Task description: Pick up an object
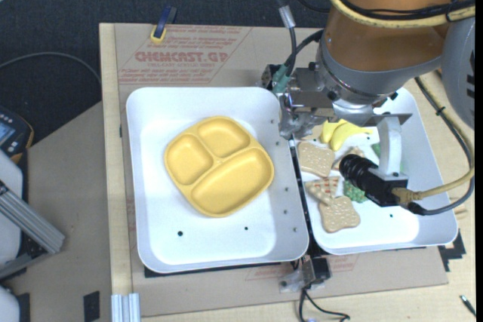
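1. The tool (291, 115) hangs low over the far left corner of the right bin (426, 236), just beside the wall it shares with the left bin (137, 162). The wrist covers it from above, so I cannot tell whether it is wide or narrow, and nothing shows in its hold
2. The closest thing to take is the square cracker (315, 157), lying flat just on the near side of the tool. A yellow piece (341, 133) sits to its right, with a patterned biscuit (324, 188) and a toast-shaped biscuit (339, 213) nearer
3. I judge the square cracker the best target. Shift a little toward the near side, come straight down centred on it, and close across its edges
4. Stay off the shared wall, since a catch there would probably spoil the descent. The two biscuits look to be touching, so one could drag the other along
5. The yellow divided plate (219, 164) lies alone in the middle of the left bin. It is broad, so probably only its rim could be gripped
6. The arm hides the far part of the right bin and the tip of the tool. The yellow piece is partly covered, and a green scrap (355, 194) is too hidden to identify
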### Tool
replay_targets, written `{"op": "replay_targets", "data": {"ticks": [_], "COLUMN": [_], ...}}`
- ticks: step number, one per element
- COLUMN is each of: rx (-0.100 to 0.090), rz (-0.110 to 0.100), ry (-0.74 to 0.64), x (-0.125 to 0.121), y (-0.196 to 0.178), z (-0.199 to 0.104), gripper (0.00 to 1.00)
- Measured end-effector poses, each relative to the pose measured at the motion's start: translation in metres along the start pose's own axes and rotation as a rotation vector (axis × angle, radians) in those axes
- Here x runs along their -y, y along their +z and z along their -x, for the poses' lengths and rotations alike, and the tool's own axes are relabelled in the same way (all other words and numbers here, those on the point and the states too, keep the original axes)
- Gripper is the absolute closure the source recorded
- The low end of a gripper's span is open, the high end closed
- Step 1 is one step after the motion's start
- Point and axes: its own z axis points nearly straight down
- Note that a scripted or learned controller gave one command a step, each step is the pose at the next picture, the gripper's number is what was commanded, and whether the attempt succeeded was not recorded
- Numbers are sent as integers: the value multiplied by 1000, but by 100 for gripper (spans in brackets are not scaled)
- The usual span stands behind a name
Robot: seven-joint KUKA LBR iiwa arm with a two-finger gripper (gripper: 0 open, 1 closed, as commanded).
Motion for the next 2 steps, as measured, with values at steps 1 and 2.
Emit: {"op": "replay_targets", "data": {"ticks": [1,2], "rx": [1,-4], "rz": [-11,4], "ry": [11,0], "x": [2,0], "y": [26,-53], "z": [55,19], "gripper": [100,100]}}
